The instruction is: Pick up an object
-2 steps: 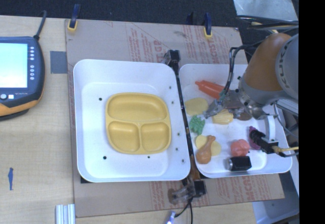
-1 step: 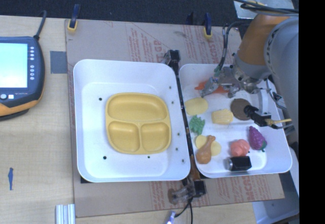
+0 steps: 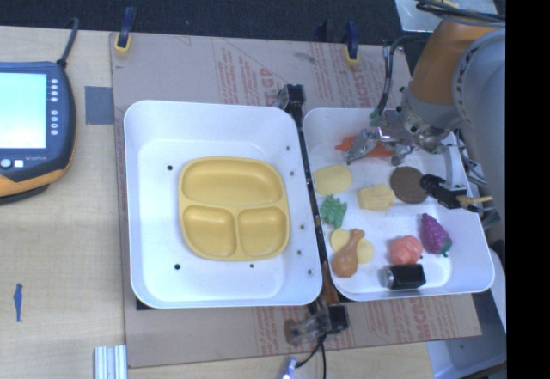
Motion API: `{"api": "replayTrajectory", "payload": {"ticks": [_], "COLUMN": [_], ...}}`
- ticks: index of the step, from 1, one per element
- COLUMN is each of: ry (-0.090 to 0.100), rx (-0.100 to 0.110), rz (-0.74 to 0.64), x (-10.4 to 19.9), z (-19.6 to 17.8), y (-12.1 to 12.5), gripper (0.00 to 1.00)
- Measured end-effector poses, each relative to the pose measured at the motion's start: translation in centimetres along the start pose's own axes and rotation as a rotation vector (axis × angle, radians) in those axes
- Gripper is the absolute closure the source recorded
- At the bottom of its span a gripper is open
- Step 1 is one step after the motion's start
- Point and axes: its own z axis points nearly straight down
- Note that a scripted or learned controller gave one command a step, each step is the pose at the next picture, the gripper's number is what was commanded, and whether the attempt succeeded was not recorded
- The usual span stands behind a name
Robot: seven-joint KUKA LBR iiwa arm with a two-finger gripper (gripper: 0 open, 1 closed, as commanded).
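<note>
The gripper (image 3: pixel 371 148) is positioned low at the far end of the right bin (image 3: pixel 478 281), beside an orange item (image 3: pixel 347 143); its opening state cannot be determined.

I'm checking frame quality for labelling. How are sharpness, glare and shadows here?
Camera view: mildly soft, small toys lack fine detail; even lighting, faint shadows; left bin bright but not blown out; the pendant screen is washed out to near white; the pincer reads cluttered against the arm.
</note>
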Motion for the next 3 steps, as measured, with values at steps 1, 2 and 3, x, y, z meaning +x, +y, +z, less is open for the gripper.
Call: {"api": "replayTrajectory", "payload": {"ticks": [1, 2, 3], "ry": [-0.009, -0.005, -0.007], "rx": [-0.031, -0.018, -0.01], "rz": [-0.002, -0.005, -0.006], "x": [-4.7, -3.1, -0.5], "z": [-9.6, -2.2, 0.0], "y": [0.3, 0.3, 0.2], "gripper": [0.0, 0.0, 0.0]}}
